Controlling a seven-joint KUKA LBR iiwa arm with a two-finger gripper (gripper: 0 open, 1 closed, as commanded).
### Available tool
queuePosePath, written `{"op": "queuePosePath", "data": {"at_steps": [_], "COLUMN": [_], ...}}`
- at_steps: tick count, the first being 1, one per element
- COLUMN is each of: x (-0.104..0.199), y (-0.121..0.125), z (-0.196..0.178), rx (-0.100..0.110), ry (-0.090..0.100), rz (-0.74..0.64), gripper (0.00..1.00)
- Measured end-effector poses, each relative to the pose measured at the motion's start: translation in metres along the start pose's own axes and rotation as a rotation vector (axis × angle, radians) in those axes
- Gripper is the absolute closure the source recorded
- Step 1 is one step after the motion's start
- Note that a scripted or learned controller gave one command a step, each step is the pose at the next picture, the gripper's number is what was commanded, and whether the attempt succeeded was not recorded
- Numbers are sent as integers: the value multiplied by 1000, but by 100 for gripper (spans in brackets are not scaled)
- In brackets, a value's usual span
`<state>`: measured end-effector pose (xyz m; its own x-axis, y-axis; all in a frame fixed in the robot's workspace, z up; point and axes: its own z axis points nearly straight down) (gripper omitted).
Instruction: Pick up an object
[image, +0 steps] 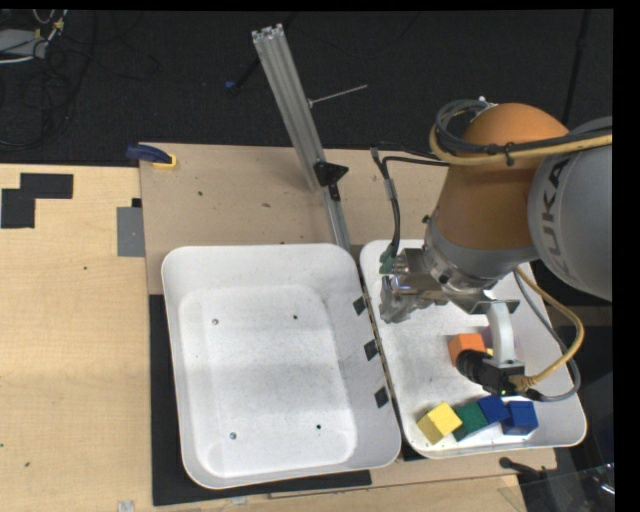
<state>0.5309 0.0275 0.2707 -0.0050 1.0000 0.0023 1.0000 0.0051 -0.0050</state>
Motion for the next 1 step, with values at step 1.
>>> {"op": "queuePosePath", "data": {"at_steps": [1], "x": [44], "y": [0], "z": [5], "rx": [0], "ry": [-1], "rz": [2], "gripper": [100]}}
